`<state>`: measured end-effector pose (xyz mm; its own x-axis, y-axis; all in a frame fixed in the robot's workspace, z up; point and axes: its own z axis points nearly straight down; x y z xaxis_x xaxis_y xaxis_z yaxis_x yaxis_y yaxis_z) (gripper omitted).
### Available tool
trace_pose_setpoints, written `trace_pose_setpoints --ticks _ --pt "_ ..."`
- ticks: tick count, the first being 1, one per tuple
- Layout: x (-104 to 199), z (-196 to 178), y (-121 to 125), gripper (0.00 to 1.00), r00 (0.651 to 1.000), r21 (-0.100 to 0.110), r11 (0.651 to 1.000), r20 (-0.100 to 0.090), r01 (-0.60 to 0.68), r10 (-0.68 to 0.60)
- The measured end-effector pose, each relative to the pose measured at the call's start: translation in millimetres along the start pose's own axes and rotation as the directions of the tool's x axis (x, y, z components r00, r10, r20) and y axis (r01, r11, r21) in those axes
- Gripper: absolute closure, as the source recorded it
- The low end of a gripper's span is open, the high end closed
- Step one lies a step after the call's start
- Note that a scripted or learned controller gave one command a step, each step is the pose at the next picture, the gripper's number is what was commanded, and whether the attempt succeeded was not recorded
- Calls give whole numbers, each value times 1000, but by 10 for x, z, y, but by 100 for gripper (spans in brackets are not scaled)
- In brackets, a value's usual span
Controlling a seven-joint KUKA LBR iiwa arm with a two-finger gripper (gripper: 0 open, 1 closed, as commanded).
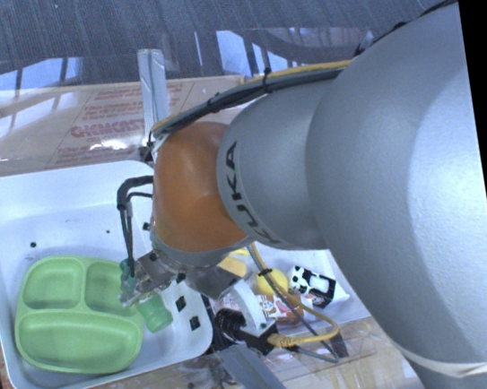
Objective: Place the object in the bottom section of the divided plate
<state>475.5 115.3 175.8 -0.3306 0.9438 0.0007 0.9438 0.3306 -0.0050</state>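
- Gripper [136, 285] hovered at the green divided plate's [72, 319] right edge.
- Green object [155, 314] just below the jaws; long axis unclear.
- Jaw opening: could not tell.

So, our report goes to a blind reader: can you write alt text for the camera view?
A grey robot arm with an orange band reaches from the right over a green divided plate in the left white bin, its gripper at the plate's right edge beside a small green object.

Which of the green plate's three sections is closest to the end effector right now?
The small upper-right section of the green divided plate; the end effector sits at its right edge. The upper-left and large bottom sections lie farther away.
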Motion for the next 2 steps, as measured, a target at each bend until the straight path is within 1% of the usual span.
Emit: trace_pose_setpoints --ticks 1,2 --pt "789 -336 270 100 984 -1 984 1 177 -177" --pt "782 -337 271 0 985 -2 985 2 175 -175"
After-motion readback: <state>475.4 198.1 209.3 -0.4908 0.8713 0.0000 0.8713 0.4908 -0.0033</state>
